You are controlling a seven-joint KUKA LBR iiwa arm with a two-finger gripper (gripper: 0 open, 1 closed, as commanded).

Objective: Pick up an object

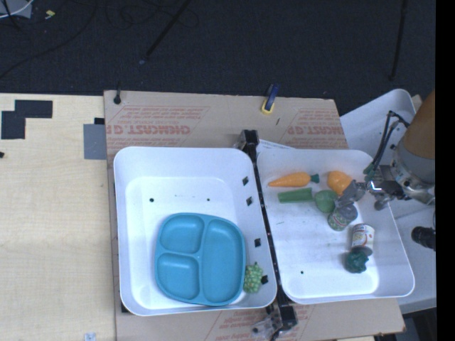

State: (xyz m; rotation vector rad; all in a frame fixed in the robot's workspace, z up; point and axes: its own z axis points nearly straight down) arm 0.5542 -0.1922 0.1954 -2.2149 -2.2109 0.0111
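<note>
Two shallow white plastic bins sit side by side on a sheet of brown printed cardboard (213,123) laid over a pale wooden bench (50,212). The left bin (135,172) holds a light blue plastic plate with three compartments (200,258), lying flat toward its near side, and a small bunch of yellow-green toy grapes (252,278) just beside the plate's right near corner, close against the bin's right wall. The right bin (387,279) holds the scattered small things: an orange toy carrot with a green tip (293,180) lies on its side toward the far left, a dark green stick-shaped piece (295,197) lies just nearer than it, and a pale green rounded piece (324,201) sits at that stick's right end. A small orange rounded toy fruit (339,182) sits to the right of the carrot. Nearer in the bin, a small can with a white and red label (362,236) stands close to the right wall, and a dark teal lumpy toy (356,261) lies just nearer than the can, touching or almost touching it. The grey arm reaches in from the right, and its metal two-finger gripper (344,212) is low in the right bin, just right of the pale green piece and just beyond the can. Whether it is spread or closed cannot be told from this view, nor whether anything is between them. A yellow and blue clamp (269,99) grips the cardboard's far edge.
</note>
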